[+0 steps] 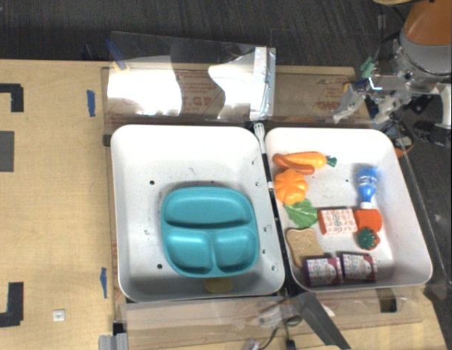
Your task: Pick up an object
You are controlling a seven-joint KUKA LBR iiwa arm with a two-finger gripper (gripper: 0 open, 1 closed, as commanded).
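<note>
Hand (364, 93) above right bin's (412, 217) far corner, grip state unclear. Right bin: carrot (302, 161), bottle (367, 183), bread slice (304, 244), two cans (341, 268). Left bin (131, 166): one teal tray (209, 230).

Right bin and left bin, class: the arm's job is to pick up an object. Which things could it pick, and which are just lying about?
Belong to the job:
gripper
carrot
orange pepper
blue bottle
bread slice
two cans

Just lying about:
teal tray in the left bin
clear plastic sheet
</note>
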